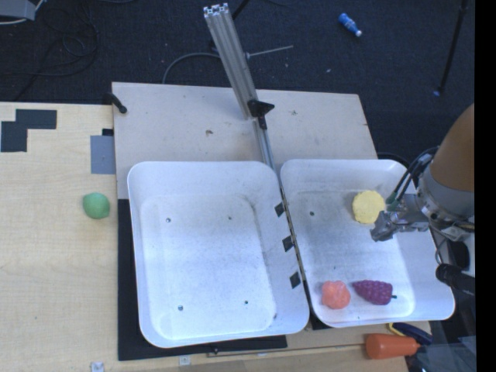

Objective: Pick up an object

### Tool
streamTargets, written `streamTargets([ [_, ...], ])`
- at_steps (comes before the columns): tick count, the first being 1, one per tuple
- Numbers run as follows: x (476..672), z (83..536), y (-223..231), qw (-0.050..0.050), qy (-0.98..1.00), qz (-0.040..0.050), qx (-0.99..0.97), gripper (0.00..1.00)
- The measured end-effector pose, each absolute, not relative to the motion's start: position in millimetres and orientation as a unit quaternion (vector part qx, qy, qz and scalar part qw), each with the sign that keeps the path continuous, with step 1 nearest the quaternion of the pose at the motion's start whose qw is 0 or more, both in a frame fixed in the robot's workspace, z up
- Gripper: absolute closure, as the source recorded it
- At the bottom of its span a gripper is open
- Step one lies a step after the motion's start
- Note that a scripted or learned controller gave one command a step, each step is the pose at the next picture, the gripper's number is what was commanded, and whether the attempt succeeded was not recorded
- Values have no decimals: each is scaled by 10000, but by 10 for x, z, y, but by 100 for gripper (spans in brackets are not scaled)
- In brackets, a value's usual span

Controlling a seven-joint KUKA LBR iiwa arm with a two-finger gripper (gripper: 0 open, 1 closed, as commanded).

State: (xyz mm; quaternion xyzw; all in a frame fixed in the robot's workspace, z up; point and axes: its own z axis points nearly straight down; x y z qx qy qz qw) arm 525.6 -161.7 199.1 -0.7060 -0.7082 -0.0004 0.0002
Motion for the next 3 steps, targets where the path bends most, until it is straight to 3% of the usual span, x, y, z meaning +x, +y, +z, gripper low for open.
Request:
streamTargets([
  [2,5219,2117,-583,2,-7085,-6,-7057,100],
  [3,5100,2243,-105,2,-7081,-3,-7062,100],
])
